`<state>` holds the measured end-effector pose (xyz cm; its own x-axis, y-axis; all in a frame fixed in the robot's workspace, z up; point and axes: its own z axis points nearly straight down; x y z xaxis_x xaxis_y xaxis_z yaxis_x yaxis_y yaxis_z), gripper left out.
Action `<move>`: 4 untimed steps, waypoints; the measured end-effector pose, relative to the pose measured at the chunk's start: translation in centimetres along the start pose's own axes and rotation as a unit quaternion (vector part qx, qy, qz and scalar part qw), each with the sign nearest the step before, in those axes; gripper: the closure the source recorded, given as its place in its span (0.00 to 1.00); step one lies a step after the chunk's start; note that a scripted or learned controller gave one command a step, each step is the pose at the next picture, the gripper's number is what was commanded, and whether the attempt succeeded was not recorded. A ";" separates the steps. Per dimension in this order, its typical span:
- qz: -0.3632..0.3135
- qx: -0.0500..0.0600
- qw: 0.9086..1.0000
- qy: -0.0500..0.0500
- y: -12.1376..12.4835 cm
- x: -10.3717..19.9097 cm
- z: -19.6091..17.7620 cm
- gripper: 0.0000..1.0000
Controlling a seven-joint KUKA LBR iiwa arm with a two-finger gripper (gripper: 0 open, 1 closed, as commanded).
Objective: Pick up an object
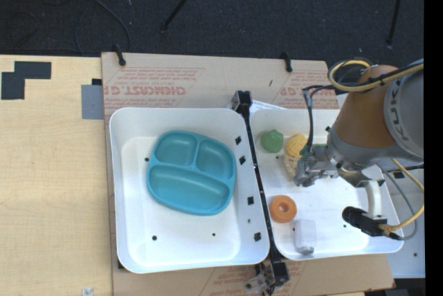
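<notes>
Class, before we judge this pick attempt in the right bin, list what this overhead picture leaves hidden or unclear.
- Hand, camera view: small and dark under the wrist, so its opening is unreadable.
- Yellow object: partly covered by the hand, its shape unclear.
- Pale grey object near the right bin's front wall: too small and washed out to identify.
- Arm: cut off by the right edge.

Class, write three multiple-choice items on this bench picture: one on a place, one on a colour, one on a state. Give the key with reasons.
1. Where is the divided plate? A left bin B right bin C bench
2. What colour is the ring? A blue B orange C black
3. How does the plate lie? A face up B upside down C on edge

Key: 1 A, it lies inside the left bin. 2 B, orange against the right bin. 3 A, its three compartments show.
</notes>
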<state>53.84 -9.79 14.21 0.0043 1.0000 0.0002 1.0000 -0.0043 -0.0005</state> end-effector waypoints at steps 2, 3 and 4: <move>-0.003 -0.001 1.000 0.000 -0.7 0.0 -11.1 1.00; -0.004 0.002 1.000 0.001 0.7 4.5 -9.5 1.00; -0.004 0.001 1.000 0.001 2.4 9.0 -10.0 1.00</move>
<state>56.31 -0.80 24.26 -0.0046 1.0000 0.0018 1.0000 0.0046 -0.0022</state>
